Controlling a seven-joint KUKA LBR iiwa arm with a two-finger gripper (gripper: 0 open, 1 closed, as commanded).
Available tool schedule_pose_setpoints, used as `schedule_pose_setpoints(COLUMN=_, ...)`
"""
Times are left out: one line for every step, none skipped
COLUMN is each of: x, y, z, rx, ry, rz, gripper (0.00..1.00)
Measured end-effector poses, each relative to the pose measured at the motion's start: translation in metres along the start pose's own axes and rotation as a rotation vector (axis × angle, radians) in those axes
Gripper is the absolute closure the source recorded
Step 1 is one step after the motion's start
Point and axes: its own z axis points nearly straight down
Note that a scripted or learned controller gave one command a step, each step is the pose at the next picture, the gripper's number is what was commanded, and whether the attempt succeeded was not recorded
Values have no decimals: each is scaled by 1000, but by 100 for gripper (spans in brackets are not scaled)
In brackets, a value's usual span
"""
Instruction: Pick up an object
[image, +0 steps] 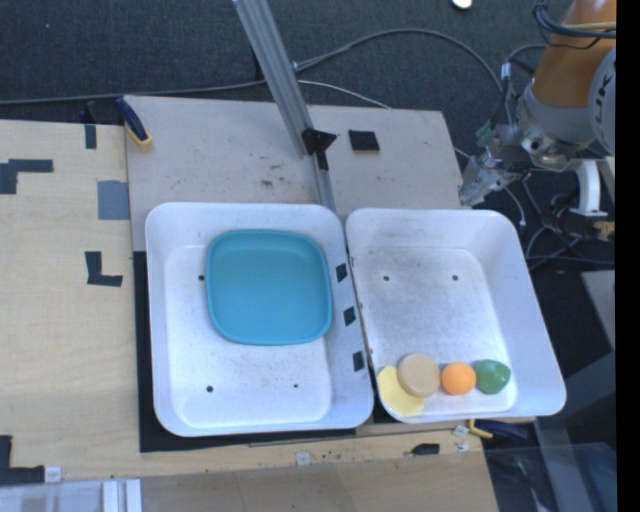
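Camera view: arm at upper right, orange band above the wrist. The hand (480, 180) hangs past the far right corner of the right bin (520, 300), above the counter (400, 170); it is too small and blurred, so I cannot tell its state. Nothing is visible in it. Right bin, near edge, row of four touching items: yellow piece (393, 393), tan disc (418, 374), orange ball (458, 379), green object (492, 376). Left bin (170, 300) holds a blue square plate (268, 287), lying flat.

Fixed overhead camera looks slantwise onto both bins (160, 300).
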Motion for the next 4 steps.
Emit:
schedule_pose_setpoints(x=43, y=-6, z=1, rx=4, ry=1, rz=-3, gripper=100)
schedule_pose_setpoints(x=101, y=-9, z=13, rx=5, ry=2, rz=-4, gripper=100)
schedule_pose_setpoints(x=162, y=-23, z=20, rx=4, ry=2, rz=-4, gripper=100)
schedule_pose_setpoints(x=215, y=-38, z=35, rx=6, ry=2, rz=-4, gripper=100)
